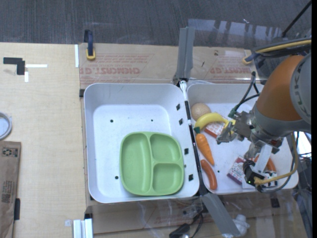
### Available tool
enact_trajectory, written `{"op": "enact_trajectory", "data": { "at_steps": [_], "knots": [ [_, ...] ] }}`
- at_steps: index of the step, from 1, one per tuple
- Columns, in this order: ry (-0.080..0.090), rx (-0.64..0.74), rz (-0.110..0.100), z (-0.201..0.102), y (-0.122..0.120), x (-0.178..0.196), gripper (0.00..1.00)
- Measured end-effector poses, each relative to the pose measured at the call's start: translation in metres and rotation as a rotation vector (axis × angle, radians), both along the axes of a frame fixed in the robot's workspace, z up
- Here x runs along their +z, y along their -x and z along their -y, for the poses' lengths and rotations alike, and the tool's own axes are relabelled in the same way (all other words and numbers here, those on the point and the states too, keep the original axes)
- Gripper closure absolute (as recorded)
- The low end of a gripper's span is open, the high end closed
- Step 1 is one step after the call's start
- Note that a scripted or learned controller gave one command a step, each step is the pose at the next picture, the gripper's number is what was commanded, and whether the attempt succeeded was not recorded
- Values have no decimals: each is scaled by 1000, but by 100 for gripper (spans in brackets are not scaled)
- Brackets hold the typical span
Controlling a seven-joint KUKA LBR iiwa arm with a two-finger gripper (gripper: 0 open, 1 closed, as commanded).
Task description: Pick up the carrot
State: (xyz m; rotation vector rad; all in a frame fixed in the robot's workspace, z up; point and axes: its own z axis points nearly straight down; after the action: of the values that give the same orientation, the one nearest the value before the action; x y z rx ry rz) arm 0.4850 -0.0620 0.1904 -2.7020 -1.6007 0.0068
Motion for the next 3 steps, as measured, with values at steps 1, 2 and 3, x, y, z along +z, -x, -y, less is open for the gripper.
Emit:
{"op": "enact_trajectory", "data": {
  "at_steps": [1,2,3],
  "knots": [
    [0,-209,-1,-34,8,0,0],
    [-1,112,-1,-39,8,0,0],
    [-3,541,-1,-33,8,0,0]
  ]
}}
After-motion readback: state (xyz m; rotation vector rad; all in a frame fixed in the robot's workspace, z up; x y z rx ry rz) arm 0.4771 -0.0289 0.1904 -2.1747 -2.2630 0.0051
